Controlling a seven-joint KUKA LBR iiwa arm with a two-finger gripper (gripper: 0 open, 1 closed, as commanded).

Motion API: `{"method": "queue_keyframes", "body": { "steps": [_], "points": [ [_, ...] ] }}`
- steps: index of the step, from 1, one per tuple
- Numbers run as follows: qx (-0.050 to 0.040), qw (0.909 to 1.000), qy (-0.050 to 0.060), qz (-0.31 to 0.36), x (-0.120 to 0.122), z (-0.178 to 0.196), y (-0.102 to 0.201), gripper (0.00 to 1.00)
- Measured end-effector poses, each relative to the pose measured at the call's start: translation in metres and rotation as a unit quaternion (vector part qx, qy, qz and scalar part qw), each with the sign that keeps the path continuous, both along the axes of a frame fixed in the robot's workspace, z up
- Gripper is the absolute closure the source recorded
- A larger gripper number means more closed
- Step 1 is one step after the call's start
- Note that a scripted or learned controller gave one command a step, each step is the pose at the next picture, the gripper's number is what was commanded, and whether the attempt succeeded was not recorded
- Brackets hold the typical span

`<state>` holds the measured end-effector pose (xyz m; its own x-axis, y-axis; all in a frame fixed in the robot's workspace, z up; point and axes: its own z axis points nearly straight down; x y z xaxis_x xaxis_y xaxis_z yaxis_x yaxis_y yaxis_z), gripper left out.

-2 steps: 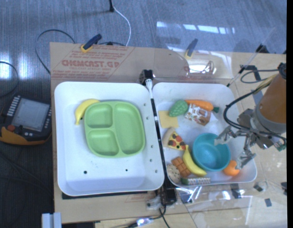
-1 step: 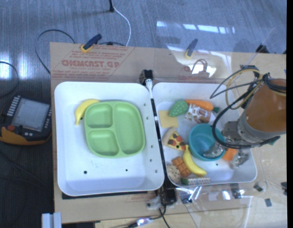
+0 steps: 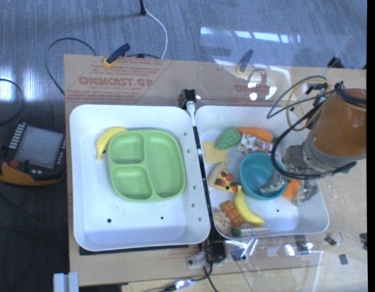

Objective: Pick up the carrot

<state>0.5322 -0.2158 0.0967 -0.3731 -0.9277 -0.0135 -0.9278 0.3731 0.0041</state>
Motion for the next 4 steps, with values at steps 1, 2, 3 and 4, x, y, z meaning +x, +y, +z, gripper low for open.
{"method": "queue_keyframes", "body": {
  "steps": [1,2,3,4],
  "points": [
    [0.0018,1.0,-0.006,-0.004,0.004,0.013,0.001,1.0],
    [0.0028,1.0,-0.004,-0.003,0.002,0.01,0.002,0.0],
    [-0.002,0.9964,-0.006,-0.084,0.059,-0.005,-0.002,0.0],
    [0.0004,0.9961,-0.011,-0.087,0.062,0.011,-0.001,1.0]
  ]
}}
